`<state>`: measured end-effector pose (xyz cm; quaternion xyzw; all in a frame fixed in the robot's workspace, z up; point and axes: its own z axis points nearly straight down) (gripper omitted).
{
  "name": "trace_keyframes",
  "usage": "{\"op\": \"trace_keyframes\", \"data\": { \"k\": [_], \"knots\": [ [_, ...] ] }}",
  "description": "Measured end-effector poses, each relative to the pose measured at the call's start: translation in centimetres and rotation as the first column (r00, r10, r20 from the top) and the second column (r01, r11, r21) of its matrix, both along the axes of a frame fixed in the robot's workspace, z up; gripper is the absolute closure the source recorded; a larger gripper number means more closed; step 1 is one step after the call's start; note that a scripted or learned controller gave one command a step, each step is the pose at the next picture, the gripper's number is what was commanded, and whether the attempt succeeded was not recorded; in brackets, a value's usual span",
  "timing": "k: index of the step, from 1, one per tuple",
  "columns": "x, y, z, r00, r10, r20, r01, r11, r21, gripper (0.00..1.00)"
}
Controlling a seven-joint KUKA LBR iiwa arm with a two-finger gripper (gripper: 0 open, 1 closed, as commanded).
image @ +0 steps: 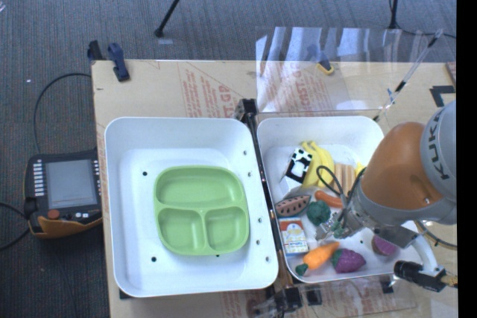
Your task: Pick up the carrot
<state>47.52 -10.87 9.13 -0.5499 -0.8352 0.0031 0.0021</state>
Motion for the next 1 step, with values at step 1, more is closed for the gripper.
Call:
{"op": "trace_keyframes", "data": {
  "k": [1],
  "knots": [
    [0.09, -0.28, 5.00, 0.997, -0.083, 0.001, 0.083, 0.997, 0.005, 1.00]
  ]
}}
